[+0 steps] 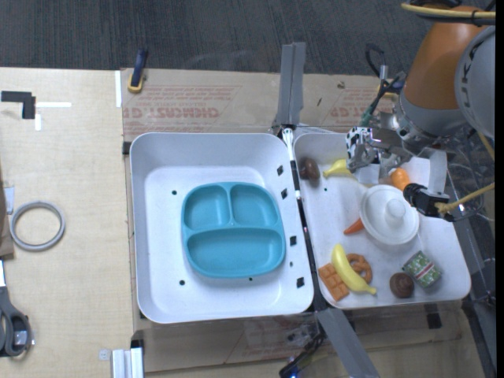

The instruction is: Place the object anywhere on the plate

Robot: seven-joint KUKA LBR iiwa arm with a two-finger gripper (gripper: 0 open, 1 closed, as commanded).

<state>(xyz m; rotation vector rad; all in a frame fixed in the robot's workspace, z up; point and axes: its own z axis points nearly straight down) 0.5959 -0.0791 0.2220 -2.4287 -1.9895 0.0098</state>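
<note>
We are seeing the blue plate [233,229] sitting bare in the left bin [150,211], while our gripper [364,150] is hovering over the right bin [449,278] near a small yellow banana [337,168]; whether it is open, we cannot tell. Crowding from the white lidded pot [389,213] and carrot [354,227] is risking a missed grasp.

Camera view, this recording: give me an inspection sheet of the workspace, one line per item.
Surface: two white bins side by side on a bench.
Job's things: blue divided plate in the left bin, nothing on it.
Clutter: right bin holds a banana, white lidded pot, waffle, green can.
Claw: low over the right bin's far end.
Cables: loose wires by the arm.
Surroundings: tape roll, scissors on the left.
</note>
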